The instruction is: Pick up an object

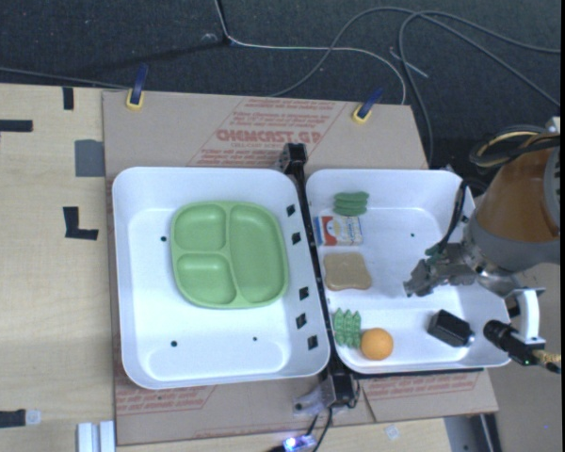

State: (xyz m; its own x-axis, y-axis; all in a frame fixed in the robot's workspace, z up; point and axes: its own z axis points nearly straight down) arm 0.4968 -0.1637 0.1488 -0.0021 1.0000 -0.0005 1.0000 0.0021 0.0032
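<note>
The right bin (395, 188) holds several small items along its left side: a green ridged piece (351, 202), a small carton (341, 230), a tan slice of bread (347, 271), a green leafy piece (346, 326) and an orange (377, 344). A black block (449, 328) lies near the bin's front right corner. My gripper (422, 282) hangs over the right half of this bin, right of the bread and just up and left of the black block. Nothing shows between its fingers.
The left bin (141, 252) holds a green divided plate (230, 254). Black clips sit along the seam between the bins. Both bins rest on a cardboard sheet (264, 130). Cables run across the dark floor at the back.
</note>
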